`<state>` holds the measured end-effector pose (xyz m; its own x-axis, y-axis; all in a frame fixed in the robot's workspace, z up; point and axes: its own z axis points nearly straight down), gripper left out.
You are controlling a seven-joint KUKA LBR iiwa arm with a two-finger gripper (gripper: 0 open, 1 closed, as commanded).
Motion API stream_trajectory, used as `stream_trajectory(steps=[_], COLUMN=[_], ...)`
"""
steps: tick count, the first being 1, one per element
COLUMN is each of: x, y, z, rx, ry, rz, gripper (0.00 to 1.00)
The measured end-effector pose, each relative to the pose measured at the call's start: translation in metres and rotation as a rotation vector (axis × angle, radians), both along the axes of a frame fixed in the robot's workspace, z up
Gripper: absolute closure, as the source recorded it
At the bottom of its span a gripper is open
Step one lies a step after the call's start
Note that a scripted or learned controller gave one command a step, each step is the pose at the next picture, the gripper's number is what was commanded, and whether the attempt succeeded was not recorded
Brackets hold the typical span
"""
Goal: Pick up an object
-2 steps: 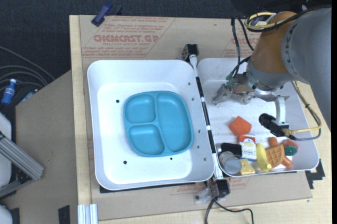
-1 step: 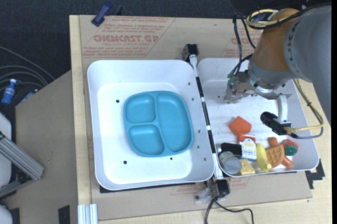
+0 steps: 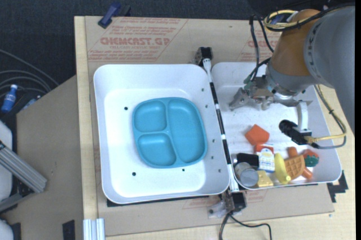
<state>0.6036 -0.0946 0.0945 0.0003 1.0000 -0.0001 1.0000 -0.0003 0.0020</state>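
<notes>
Board (image 3: 135, 41) under bins printed "CHEMCAST GP", red. Left bin (image 3: 107, 120): blue divided plate (image 3: 168, 131). Right bin (image 3: 327, 171): orange block (image 3: 257, 134), toy clutter at near edge. Gripper (image 3: 250, 95) above right bin's far part, carrying nothing.

Two bins side by side on the worktop (image 3: 84, 137), touching along their inner edges. Left bin (image 3: 107, 92): divided plate (image 3: 168, 131) lying flat near its middle. Right bin (image 3: 225, 75): objects bunched in the near half. Block (image 3: 258, 134) sits mid-bin, can (image 3: 247, 175) at the near-left corner by the bin divider, small carton (image 3: 265, 158) just right of the can, waffle piece (image 3: 294, 165) right of the carton, toward the near-right corner. Arm (image 3: 316, 47) comes in from the right over the far half of the right bin, gripper (image 3: 252, 95) above the bin floor, behind the block
</notes>
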Motion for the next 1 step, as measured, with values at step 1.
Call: stream_trajectory(steps=[1], x=[0.0565], y=[-0.0018], z=[-0.0096], rx=[0.000], ry=[0.001], rz=[0.001], gripper=[0.00])
